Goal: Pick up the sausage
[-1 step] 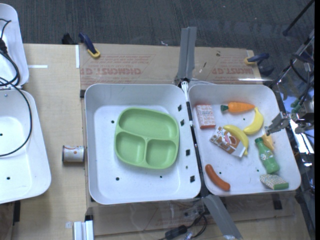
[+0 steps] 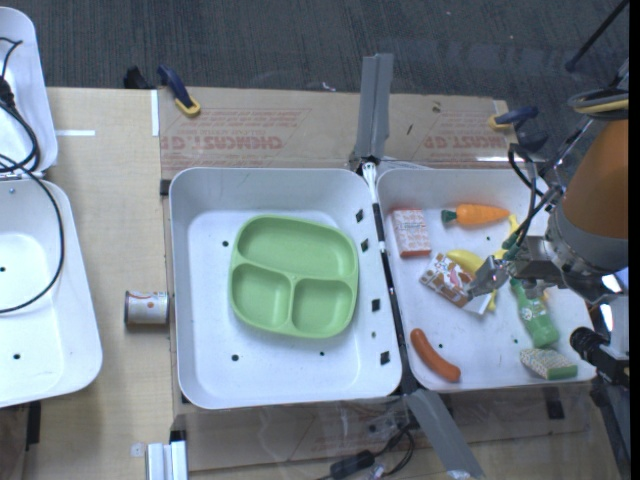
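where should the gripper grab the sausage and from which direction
Probably across the middle of the sausage, coming straight down from above. It lies flat on the right bin's floor, slanting from upper left to lower right, with bare floor on both long sides, so the fingers would best close across its narrow width. The gripper is up among the other items.

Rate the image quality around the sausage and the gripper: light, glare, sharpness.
Camera view: even, soft light with faint shadows; the sausage reads clearly against the right bin, no glare on it. The gripper is soft and cluttered over the small packet, so its fingers are hard to make out. The green tray is crisp.
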Robot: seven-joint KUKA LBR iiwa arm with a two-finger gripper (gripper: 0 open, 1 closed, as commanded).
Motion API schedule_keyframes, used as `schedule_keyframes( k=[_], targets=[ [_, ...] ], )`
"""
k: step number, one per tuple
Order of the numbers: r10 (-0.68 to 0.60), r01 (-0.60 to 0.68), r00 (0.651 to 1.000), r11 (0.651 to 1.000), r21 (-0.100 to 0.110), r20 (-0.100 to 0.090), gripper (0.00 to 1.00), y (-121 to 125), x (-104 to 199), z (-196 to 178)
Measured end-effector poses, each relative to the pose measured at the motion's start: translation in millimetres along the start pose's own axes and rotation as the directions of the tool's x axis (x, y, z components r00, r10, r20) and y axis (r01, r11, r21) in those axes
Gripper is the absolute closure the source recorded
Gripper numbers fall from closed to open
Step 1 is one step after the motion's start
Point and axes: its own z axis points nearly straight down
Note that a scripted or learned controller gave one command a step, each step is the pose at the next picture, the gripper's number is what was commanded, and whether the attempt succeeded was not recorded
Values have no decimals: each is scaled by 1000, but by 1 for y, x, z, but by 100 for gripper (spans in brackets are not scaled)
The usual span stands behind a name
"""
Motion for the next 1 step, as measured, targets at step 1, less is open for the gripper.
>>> schedule_keyframes(
  k=[1],
  targets=[
    [-5, 5, 1000, 1000, -3, 1, 0, -2, 92, 31]
  ],
)
